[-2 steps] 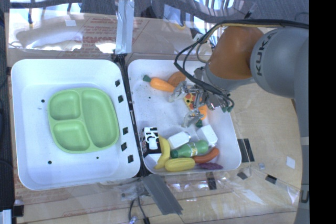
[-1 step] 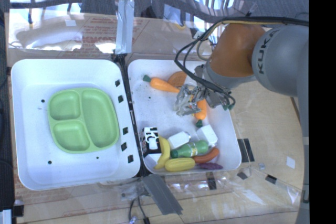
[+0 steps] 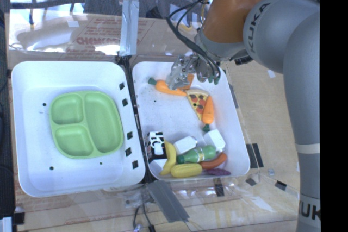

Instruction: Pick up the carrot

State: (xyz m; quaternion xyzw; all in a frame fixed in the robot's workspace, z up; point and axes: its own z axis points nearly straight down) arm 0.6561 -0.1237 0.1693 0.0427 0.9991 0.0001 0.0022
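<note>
An orange carrot (image 3: 165,87) with a green top lies in the right bin (image 3: 142,117) near its far wall, pointing left. My gripper (image 3: 182,75) hangs right over the carrot's right end, and that end is partly hidden under it. A second carrot (image 3: 208,111) lies further right, beside a pizza slice (image 3: 196,99).
The left bin (image 3: 27,89) holds a green divided plate (image 3: 86,123). At the right bin's near end lie two bananas (image 3: 179,165), a green bottle (image 3: 196,155), white blocks (image 3: 216,139), a red sausage (image 3: 216,161) and a black-and-white cube (image 3: 156,144). The arm (image 3: 272,24) spans the upper right.
</note>
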